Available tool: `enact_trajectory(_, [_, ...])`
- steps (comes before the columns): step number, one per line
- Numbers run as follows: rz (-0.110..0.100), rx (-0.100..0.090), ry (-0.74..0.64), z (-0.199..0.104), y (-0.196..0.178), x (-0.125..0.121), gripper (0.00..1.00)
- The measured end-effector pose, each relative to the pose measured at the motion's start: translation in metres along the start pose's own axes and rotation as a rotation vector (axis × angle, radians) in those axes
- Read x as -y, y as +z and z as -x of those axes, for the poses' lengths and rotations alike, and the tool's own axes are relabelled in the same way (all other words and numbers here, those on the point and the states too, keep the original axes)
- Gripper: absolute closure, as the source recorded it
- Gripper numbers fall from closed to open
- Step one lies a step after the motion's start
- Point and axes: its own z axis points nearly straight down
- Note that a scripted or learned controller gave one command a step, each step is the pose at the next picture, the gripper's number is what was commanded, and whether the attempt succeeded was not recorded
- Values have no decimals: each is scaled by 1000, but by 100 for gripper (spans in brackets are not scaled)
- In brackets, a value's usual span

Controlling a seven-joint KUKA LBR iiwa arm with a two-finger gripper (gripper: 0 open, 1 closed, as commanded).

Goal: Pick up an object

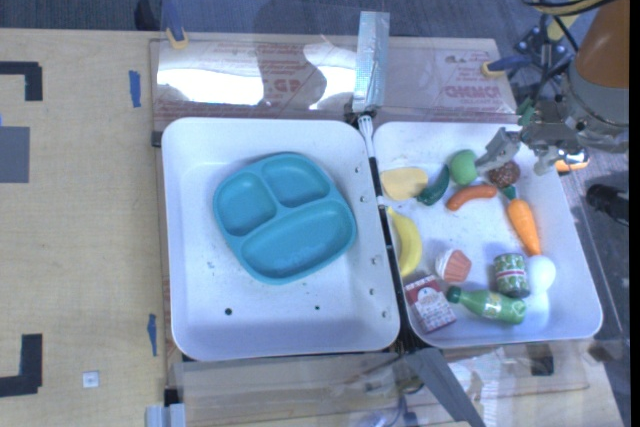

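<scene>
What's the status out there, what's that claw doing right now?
Claw hovering over right white bin, top right corner. Nothing seen gripped. Small dark brown toy just below it; orange plastic carrot and green round toy crowd close.

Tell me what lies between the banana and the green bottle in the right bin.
In the camera view, two things lie between the banana and the green bottle: a pink-orange slice-like toy and, nearer the front, a small red and white carton.
</scene>
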Motion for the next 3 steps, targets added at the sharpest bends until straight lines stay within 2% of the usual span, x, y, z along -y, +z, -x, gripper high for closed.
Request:
enact_trajectory(1, [8,0,242,40,142,-25,0])
enact_trajectory(2, [29,-11,142,53,147,15,0])
enact_trajectory(3, [4,-1,156,11,146,-13,0])
